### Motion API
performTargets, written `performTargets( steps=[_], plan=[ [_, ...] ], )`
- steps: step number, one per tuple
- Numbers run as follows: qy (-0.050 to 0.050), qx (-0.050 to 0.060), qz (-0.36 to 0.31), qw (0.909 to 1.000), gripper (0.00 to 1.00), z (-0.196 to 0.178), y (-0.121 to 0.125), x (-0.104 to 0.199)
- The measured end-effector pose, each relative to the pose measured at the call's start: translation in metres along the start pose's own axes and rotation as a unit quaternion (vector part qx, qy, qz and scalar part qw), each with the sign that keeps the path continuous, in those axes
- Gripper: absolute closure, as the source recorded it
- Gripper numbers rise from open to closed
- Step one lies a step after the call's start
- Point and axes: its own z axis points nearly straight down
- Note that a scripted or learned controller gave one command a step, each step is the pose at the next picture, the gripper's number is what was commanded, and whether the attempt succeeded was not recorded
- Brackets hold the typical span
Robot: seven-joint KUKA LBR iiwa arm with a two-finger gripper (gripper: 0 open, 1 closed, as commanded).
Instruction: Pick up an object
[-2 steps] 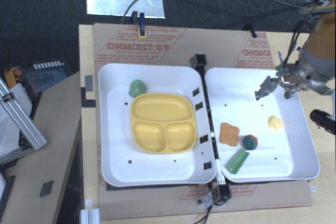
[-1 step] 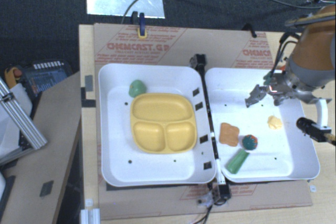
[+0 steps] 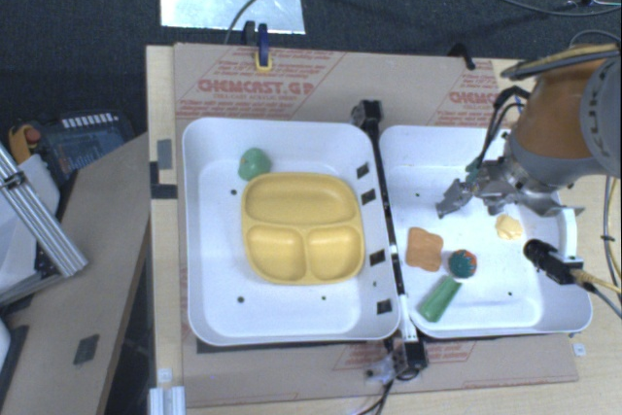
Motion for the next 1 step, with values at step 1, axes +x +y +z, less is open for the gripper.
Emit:
performTargets(
  steps=[1],
  plan=[
    [0.0, 0.0, 0.0, 1.0, 0.0, 0.062, -0.0005, 0.0036]
  ],
)
